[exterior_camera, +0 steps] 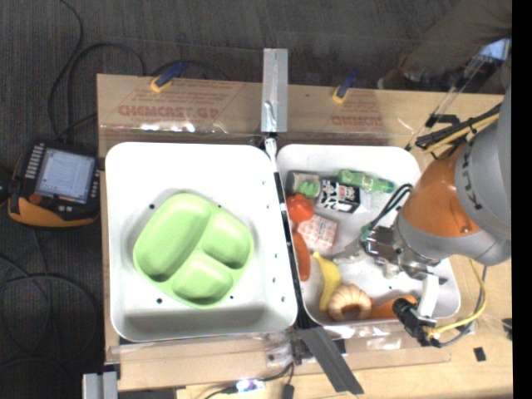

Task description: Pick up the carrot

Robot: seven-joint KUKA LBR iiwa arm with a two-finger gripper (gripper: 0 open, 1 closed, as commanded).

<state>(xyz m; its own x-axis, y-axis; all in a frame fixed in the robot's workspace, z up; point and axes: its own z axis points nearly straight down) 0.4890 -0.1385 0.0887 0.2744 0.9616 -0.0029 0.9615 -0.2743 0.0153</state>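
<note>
The carrot [383, 309], a short orange piece, lies at the front of the right bin [407, 158], just right of a brown croissant [349, 300]. Its right end is hidden behind a black fitting with a yellow cable on the arm. My gripper [387, 246] hangs low over the middle of the right bin, behind and slightly above the carrot in the view, under the orange wrist band. Its metal body blocks the view of what lies beneath it.
The right bin also holds a green bottle [364, 180], a black and white carton [339, 194], a red round item [299, 209], a pink packet [320, 232], a red-orange long item [302, 260] along the left wall and a banana [329, 276]. A green divided plate [193, 246] sits in the left bin [125, 166].
</note>
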